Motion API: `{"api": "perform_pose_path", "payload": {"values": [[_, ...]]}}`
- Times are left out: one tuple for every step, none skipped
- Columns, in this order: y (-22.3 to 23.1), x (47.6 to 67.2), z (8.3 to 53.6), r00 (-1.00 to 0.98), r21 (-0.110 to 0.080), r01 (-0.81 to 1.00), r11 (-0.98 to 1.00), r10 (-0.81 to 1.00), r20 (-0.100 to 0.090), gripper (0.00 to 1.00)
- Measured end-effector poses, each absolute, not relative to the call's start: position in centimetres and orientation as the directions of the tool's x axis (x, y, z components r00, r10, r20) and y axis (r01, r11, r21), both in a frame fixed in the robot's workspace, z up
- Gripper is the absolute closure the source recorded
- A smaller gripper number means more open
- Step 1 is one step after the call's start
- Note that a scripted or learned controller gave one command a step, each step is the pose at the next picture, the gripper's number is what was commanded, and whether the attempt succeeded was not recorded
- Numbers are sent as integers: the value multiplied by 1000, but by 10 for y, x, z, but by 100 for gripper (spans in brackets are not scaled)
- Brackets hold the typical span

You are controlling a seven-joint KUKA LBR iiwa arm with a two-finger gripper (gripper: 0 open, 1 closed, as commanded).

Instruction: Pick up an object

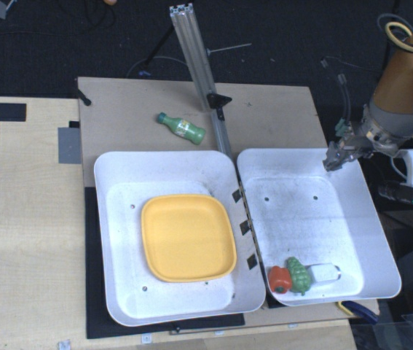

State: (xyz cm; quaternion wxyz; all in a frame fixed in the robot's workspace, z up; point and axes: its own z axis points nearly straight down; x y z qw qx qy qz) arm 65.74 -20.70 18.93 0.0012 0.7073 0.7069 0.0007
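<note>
While claw point(335, 160) hovers, vegetables point(291, 277) lie apart — right bin point(359, 217).

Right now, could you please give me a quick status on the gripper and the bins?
Gripper at right bin's far corner, nothing seen held. Small toys near its front edge. Yellow plate in left bin. Green bottle outside.

Single fixed camera above desk point(264, 115), looking down at slant, far enough to take in both bins; arm point(395, 86) enters from right.
</note>
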Motion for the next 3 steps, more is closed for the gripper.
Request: {"api": "perform_pose_path", "payload": {"values": [[-208, 658, 218, 1, 2, 1000, -1, 1000, -1, 100], [-164, 664, 216, -3, 0, 1000, 3, 1000, 1, 100], [-113, 657, 224, -3, 1, 1000, 3, 1000, 1, 100]]}}
